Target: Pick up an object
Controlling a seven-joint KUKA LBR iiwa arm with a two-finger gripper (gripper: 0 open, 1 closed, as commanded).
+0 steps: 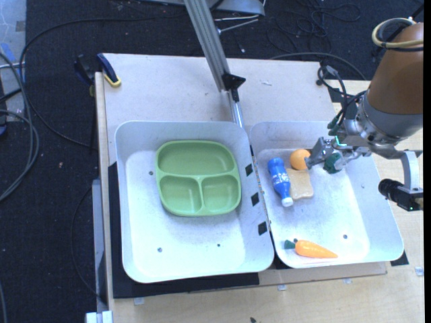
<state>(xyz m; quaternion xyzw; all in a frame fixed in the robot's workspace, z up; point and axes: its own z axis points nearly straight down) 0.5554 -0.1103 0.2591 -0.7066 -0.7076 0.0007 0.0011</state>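
Right bin: bottle (279, 180) lengthwise, cap seemingly nearward

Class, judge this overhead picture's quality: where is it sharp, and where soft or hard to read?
Camera view: even light, faint shadows; the green plate, blue bottle and carrot read clearly; the gripper is small and muddled; the arm's orange band looks soft.

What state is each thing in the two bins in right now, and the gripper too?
Green plate: flat in the left bin, nothing on it.
Blue bottle: lying down, right bin.
Orange ball: beside the bottle.
Carrot: lying near the front edge.
Gripper: over the right bin.
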